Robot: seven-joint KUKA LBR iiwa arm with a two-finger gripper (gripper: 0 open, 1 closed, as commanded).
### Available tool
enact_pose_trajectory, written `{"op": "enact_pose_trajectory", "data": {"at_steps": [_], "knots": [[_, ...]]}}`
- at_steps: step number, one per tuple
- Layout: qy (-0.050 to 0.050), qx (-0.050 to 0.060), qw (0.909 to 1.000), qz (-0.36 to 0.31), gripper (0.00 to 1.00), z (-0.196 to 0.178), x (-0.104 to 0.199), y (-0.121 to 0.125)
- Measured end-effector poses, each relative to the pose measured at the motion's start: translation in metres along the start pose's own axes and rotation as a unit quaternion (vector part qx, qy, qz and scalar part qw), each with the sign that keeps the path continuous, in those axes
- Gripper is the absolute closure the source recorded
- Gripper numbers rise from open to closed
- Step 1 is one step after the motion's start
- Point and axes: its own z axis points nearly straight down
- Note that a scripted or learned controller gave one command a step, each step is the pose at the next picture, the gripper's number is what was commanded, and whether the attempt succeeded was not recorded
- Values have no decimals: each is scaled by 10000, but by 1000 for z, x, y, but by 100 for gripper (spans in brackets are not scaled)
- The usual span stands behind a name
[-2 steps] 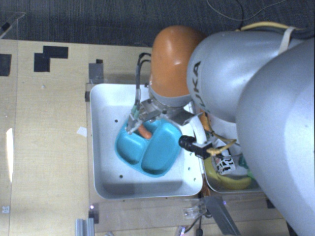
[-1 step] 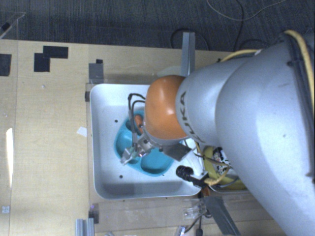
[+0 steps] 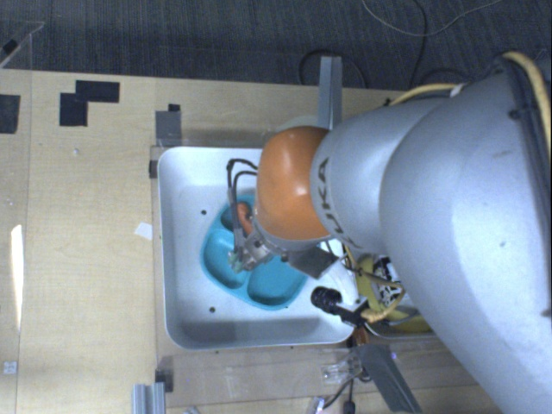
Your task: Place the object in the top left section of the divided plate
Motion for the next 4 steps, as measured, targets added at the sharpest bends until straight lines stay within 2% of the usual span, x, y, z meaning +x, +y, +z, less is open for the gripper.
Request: {"op": "enact_pose_trajectory", "data": {"at_steps": [1, 2, 3, 4], "knots": [[54, 169, 9998, -9, 100, -250, -43, 47], [54, 173, 9998, -9, 0, -250, -43, 46], [55, 202, 9982, 570, 0, -70, 5, -21], [53, 186, 9981, 582, 100, -80, 3, -19]]}}
